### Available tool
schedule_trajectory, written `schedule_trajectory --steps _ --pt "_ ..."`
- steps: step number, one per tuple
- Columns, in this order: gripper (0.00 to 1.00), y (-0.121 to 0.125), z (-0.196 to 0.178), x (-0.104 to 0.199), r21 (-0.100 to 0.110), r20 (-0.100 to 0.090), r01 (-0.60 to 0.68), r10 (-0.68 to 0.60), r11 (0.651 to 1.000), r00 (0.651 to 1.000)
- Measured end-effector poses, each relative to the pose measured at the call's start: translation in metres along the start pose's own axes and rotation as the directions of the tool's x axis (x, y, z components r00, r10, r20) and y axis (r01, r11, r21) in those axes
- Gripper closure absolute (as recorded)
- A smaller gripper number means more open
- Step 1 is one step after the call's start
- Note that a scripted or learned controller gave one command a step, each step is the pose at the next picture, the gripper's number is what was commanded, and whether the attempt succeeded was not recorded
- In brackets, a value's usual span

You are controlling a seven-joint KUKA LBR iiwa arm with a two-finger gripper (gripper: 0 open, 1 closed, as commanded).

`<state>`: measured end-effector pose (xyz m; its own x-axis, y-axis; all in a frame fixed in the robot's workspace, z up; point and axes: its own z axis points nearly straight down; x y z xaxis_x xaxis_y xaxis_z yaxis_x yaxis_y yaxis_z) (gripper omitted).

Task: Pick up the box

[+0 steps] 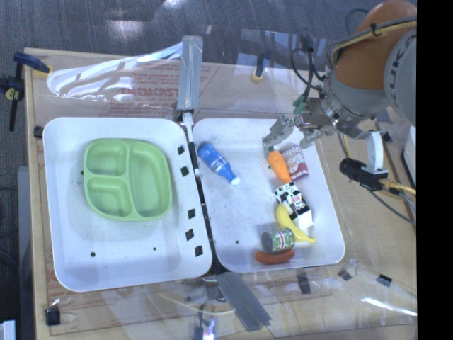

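Overhead, one gripper (290, 136) hovers, fingers spread, holding nothing, near one carrot (279, 165). One cow-patterned box (293, 202) lies in the right bin (233, 211), touching one banana (290, 225). No label is readable.

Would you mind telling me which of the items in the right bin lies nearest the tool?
The orange carrot, just below the tool. The reddish packet lies beside it, slightly further; the blue bottle, cow-patterned box and banana are further off.
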<state>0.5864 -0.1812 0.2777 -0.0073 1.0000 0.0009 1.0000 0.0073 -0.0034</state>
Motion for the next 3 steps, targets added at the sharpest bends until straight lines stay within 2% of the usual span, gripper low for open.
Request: schedule_trajectory --steps 1,2,3 --pt "0.00 0.041 0.086 -0.029 -0.001 -0.001 0.084 -0.084 0.997 0.997" --pt "0.00 0.072 0.101 -0.027 -0.006 0.002 0.284 -0.284 0.959 0.959" --pt "0.00 0.068 0.168 0.016 -0.015 0.013 0.440 -0.440 0.898 0.898"
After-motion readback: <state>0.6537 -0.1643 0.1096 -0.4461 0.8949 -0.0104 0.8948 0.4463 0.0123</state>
